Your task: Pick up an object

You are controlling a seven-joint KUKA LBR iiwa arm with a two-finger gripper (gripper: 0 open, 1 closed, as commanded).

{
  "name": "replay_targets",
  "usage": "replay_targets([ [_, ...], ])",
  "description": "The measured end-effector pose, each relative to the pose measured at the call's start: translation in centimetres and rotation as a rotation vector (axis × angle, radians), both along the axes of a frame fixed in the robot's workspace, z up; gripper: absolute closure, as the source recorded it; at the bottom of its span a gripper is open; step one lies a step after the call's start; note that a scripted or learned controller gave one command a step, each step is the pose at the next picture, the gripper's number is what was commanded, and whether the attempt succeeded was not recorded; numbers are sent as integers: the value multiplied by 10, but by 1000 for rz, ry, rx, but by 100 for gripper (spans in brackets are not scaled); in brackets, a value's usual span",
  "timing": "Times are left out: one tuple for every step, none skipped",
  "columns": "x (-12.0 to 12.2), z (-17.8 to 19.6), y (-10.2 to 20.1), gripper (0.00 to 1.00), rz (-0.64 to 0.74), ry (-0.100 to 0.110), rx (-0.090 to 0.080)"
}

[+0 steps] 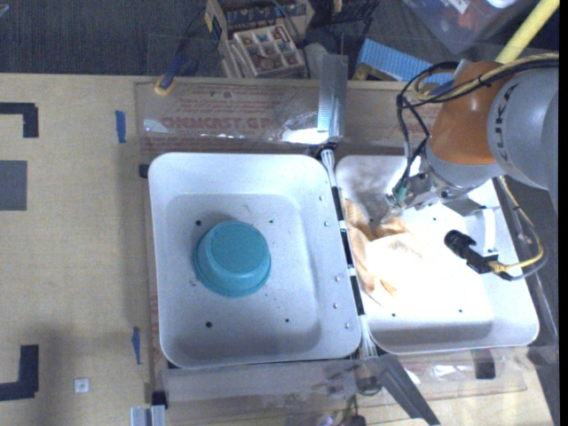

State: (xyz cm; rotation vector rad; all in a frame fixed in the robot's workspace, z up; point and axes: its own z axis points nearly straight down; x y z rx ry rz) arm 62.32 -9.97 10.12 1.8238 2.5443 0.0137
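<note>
Cloth (383, 254), tan and crumpled, lies along the left side of the right bin (461, 322), right of frame centre. My pincer (395, 204) reaches down at its upper edge, and whether it is apart or together I cannot tell. A teal bowl (232, 257) sits upside down in the left bin (177, 185).

A: What's behind the bins?
B: Clear plastic bag (232, 122) with red lettering, flat along the back edge. Past it a box (259, 35) of maybe books, hard to tell. Blue tape (120, 126) on the bench.
</note>
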Motion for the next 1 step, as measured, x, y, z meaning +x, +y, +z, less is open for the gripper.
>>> replay_targets([
  [0, 0, 0, 0, 0, 0, 0],
])
